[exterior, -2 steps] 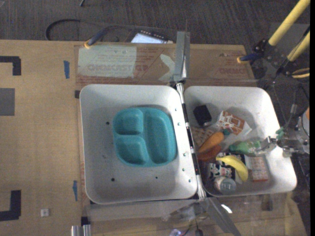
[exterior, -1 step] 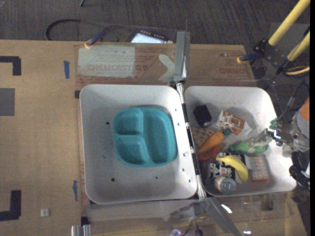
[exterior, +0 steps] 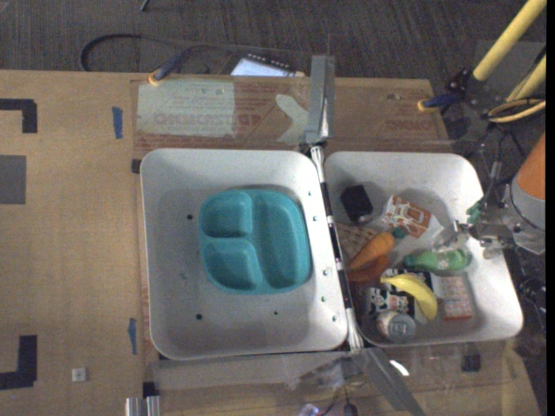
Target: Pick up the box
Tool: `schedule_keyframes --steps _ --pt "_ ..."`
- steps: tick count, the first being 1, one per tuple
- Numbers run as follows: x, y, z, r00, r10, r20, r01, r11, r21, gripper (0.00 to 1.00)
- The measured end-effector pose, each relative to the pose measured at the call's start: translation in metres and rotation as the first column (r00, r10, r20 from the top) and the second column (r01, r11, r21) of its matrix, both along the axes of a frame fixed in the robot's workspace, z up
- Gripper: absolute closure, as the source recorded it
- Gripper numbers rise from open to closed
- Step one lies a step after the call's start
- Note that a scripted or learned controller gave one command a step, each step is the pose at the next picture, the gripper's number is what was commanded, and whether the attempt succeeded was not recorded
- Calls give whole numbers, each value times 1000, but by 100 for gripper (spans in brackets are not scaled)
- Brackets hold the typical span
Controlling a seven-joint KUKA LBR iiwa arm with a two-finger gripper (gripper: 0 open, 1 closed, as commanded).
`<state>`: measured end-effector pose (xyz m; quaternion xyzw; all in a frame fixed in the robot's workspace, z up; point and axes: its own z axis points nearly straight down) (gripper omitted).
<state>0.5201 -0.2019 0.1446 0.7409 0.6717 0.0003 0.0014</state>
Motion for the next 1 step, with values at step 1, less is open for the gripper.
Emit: schedule_keyframes --steps 1 --pt "-28 -6 -56 985 174 8 -174 985 14 0"
